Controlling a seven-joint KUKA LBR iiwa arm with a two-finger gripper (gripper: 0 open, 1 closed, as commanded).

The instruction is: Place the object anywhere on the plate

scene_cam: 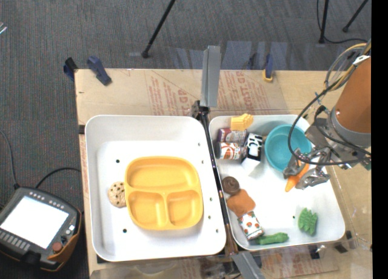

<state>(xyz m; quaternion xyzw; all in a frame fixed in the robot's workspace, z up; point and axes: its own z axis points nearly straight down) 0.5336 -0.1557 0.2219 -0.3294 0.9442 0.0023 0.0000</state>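
The yellow three-compartment plate [163, 199] lies in the left bin [145, 129] with nothing on it. Over the right bin [327, 211], my gripper [305, 174] hangs just right of the teal bowl [284, 148]. A small orange carrot-shaped toy [295, 180] shows between its fingers, tilted, its tip pointing down and left. The gripper looks shut on this toy, a little above the bin floor. The arm's orange band and cables rise at the right edge.
A cookie [116, 194] lies left of the plate. The right bin holds a yellow block [242, 121], two cans [231, 144], a black-and-white carton [254, 146], a brown disc [230, 184], an orange-brown piece [240, 201], another can [250, 225], and two green toys [307, 221].
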